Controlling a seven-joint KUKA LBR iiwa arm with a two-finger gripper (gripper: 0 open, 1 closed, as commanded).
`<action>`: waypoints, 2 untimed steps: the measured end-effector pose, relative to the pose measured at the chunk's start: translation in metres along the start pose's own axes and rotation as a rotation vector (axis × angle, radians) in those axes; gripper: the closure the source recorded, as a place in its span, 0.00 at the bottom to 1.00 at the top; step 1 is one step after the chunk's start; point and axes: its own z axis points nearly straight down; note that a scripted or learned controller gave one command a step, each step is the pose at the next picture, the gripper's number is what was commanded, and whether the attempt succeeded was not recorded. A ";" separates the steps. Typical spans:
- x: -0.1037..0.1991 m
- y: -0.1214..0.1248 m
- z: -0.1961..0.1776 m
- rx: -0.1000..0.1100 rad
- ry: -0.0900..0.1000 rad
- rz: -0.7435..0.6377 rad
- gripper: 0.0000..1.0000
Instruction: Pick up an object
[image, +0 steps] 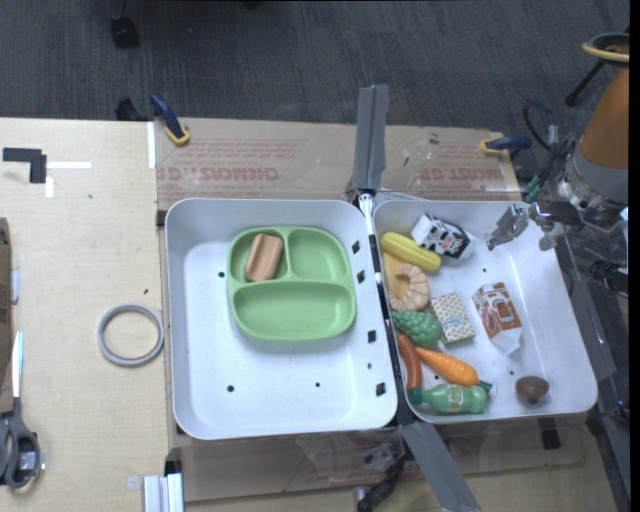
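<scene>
Starting on the far left of the bench there's a pair of scissors (17, 447) at the edge and a grey tape ring (130, 333) lying flat on the wood. Next comes the left bin (200, 400), which has a green divided plate (293, 283) in it, and a tan hot-dog-looking piece (263, 256) sits in the plate's upper-left compartment, long axis running roughly top to bottom. The right bin (560, 330) is where the clutter is: a yellow corn cob (410, 251) lying diagonally, a black-and-white pack (439, 237) beside it, a broccoli piece (417, 324), an orange carrot (447, 365) pointing down-right, a green bottle (452, 399) on its side along the near wall, a red-and-white packet (497, 309), and a small brown ball (531, 388) near the corner. The arm (605, 130) comes in from the upper right, and the gripper (522, 224) hovers over the bin's upper right part with its fingers spread apart, nothing between them.
</scene>
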 end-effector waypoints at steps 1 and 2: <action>-0.013 -0.048 0.094 0.000 0.000 0.014 0.00; -0.003 -0.053 0.103 0.000 0.001 0.031 0.00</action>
